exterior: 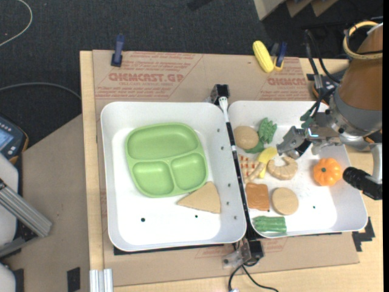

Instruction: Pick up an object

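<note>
The gripper (pixel 292 145) hangs low over the right bin (pixel 340 221), its dark fingers pointing toward nine o'clock, just above a pale ring-shaped pastry (pixel 283 168) with a white patch on top. Whether the fingers are spread or closed cannot be made out from this slant, and nothing is seen pinched between them. Whether they touch the pastry cannot be told either.

Around the pastry: a yellow piece (pixel 265 156) at ten o'clock, touching it; a tan round bun (pixel 246 137) and a green broccoli-like piece (pixel 267 129) further toward eleven; a small orange pumpkin (pixel 327 172) at three o'clock, apart from it; a round beige cookie (pixel 284 201) at six; an orange-brown square slice (pixel 257 196) at seven; a green bean-like piece (pixel 269 224) lower still, near the bin's rim.

The left bin (pixel 115 169) holds a green divided plate (pixel 165 159) and a tan wedge (pixel 201 199) at the plate's five o'clock.
</note>
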Controlling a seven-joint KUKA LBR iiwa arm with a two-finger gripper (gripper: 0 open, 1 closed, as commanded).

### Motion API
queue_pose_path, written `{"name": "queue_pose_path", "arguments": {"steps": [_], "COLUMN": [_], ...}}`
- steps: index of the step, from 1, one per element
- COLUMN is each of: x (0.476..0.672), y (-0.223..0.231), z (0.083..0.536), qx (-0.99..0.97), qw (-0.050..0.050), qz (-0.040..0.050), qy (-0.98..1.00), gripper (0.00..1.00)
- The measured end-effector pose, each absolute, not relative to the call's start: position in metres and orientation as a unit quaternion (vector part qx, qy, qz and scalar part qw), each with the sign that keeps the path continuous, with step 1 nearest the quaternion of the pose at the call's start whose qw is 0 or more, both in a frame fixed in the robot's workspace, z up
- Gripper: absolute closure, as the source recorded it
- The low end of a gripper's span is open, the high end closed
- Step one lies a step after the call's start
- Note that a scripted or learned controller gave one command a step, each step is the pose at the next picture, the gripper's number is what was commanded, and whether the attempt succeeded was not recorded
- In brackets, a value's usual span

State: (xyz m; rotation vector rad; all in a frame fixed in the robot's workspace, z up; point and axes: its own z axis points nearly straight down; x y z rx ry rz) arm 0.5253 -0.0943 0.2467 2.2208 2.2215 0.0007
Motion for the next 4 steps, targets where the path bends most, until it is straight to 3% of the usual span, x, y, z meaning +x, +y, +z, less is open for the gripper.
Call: {"name": "queue_pose_path", "arguments": {"steps": [1,2,3,4], "x": [0.482,0.487,0.476,0.481], "y": [-0.096,-0.096,-0.176,-0.123], "z": [0.126,0.143,0.096,0.184], "qx": [0.708,0.708,0.71,0.705], "qw": [-0.007,0.001,-0.001,0.003], "qz": [-0.0042,0.0008,-0.0028,0.0025], "qy": [0.706,0.707,0.704,0.709], "gripper": [0.0,1.0,1.0,1.0]}}
